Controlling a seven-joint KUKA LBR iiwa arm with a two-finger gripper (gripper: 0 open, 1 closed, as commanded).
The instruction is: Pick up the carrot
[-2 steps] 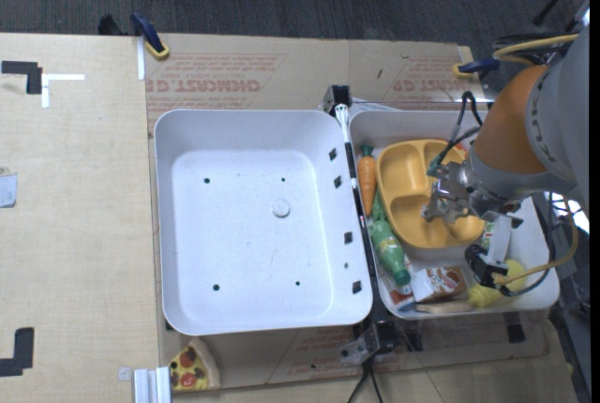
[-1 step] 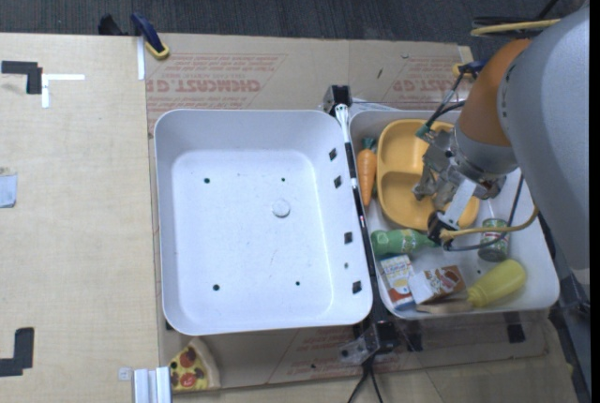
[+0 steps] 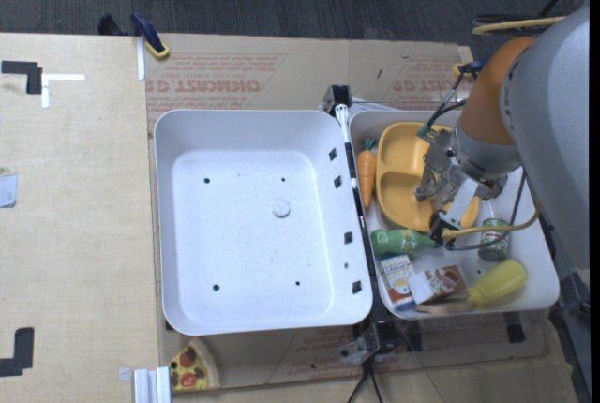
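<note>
The carrot [image 3: 366, 176] is a short orange piece lying lengthwise against the left wall of the right bin [image 3: 539, 246]. My gripper [image 3: 435, 197] hangs over the middle of that bin, above the yellow bowl [image 3: 403, 174], a few centimetres to the right of the carrot. The carrot lies apart from it, untouched. The grey arm with its orange band [image 3: 492, 97] comes in from the upper right and hides the bin's far right corner.
In the right bin, a green bottle [image 3: 401, 240], a small carton [image 3: 422, 283], a yellow squeeze bottle [image 3: 497, 281] and a can [image 3: 494, 238] crowd the near half. The left bin [image 3: 187, 232] adjoins it. A toy pizza slice [image 3: 190, 369] lies on the bench in front.
</note>
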